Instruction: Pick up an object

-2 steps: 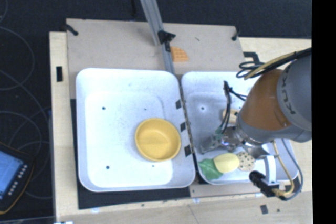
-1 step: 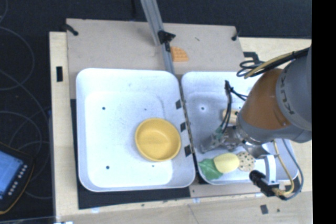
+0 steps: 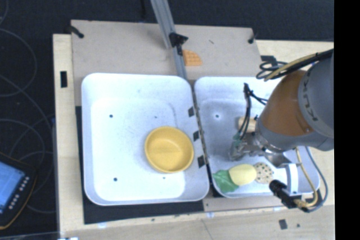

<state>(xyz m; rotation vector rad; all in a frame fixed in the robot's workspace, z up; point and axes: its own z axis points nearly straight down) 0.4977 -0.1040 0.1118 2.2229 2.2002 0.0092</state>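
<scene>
Count: two white bins, left bin (image 3: 101,121) and right bin (image 3: 216,98), side by side on the bench. Left holds one item, a yellow bowl (image 3: 169,149); right holds three I can separate: one pale yellow rounded object (image 3: 243,174), one green piece (image 3: 223,179) touching it, one tan perforated disc (image 3: 262,172) just beside it. One arm (image 3: 292,109) over the right bin, so anything under it is uncounted.

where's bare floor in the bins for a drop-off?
Left bin: bare all around the yellow bowl, widest toward its far and left walls. Right bin: a bare strip by the divider and far wall. Its near end is crowded: gripper, green piece, pale yellow object, speckled disc.
</scene>
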